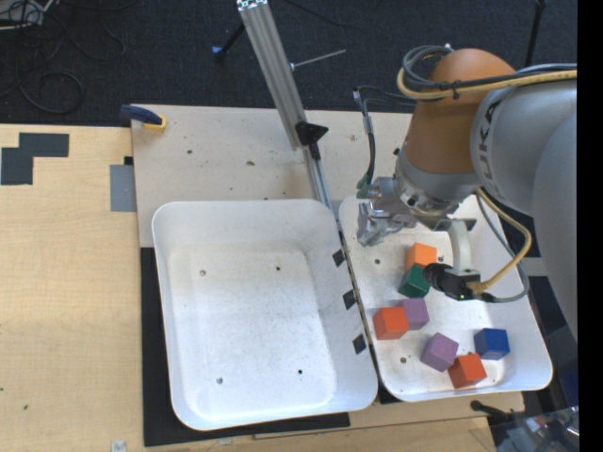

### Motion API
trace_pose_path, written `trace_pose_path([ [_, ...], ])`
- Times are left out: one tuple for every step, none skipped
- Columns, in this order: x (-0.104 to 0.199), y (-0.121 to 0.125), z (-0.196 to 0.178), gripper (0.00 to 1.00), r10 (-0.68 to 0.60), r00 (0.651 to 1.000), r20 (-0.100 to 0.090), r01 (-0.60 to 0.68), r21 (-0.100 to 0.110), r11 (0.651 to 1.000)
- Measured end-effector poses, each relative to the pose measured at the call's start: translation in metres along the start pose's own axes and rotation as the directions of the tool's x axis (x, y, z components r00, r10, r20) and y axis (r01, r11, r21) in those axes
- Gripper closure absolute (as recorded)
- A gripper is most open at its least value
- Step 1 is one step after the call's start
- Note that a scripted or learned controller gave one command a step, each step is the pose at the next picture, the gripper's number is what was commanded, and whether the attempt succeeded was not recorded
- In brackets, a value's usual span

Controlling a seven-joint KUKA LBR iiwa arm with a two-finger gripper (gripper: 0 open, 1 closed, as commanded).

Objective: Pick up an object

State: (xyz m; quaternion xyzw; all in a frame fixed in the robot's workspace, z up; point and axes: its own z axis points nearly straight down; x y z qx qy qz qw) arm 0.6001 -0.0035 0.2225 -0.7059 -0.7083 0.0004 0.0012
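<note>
Several coloured blocks lie in the right bin [533,377]: an orange block [422,254], a green one [414,282], a red-orange one [390,322], two purple ones [415,313] [439,351], a blue one [491,343] and another orange-red one [467,371]. My gripper [372,226] hangs low over the bin's far left corner, left of the orange block and apart from it. I see no block at its tip.
The left bin [245,309] lies beside the right one, with black clips along the shared rim [347,281]. A slanted aluminium bar [278,73] rises behind the bins. A blue clamp [141,116] sits at the bench's far left corner. Cables [495,285] trail off the wrist.
</note>
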Motion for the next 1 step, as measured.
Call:
trace_pose_path([
  [0.0548, 0.029, -0.0051, 1.0, -0.001, 1.0, 0.001, 0.001, -0.002, 1.0],
])
